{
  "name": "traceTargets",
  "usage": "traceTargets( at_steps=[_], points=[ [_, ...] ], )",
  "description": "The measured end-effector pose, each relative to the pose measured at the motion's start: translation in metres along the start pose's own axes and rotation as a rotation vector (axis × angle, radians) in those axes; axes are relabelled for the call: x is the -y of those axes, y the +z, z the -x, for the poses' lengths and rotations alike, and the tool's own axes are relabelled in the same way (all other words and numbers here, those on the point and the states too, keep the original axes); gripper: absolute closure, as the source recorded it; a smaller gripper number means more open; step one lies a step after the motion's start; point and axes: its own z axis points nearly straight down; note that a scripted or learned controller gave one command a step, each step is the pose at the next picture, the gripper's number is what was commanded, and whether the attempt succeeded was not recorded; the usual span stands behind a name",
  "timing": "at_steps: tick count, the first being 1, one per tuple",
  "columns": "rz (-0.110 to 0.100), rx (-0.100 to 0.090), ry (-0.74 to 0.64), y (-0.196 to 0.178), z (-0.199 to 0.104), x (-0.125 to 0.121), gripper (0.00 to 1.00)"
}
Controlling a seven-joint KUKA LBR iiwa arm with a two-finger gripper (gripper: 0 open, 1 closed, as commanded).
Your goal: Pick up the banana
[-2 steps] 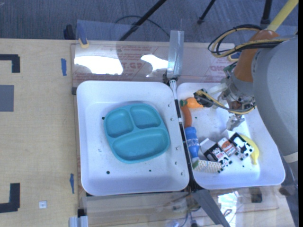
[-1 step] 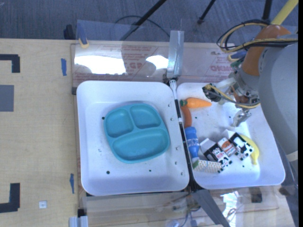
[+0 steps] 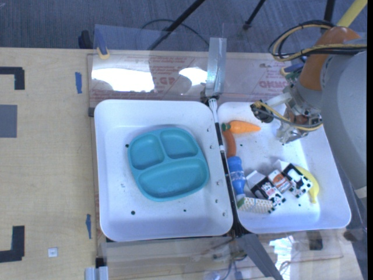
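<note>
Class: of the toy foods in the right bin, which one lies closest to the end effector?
The orange carrot, in the bin's top left corner. It lies just left of the end effector, while the banana and the others sit lower down.

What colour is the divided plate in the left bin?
Turquoise blue plate, shown clearly in the camera view.

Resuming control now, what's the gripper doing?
Gripper: above the right bin's far end, nothing visibly held; open or closed cannot be told. Banana lies apart.

One fixed camera looks down aslant on both white bins [image 3: 111, 156].
</note>
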Motion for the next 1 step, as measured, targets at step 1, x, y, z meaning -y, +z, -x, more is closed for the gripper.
traceTargets(
  at_steps=[1],
  points=[
    [0.0,-0.003,-0.002,-0.0882,-0.0164,0.062,1.0]
  ],
)
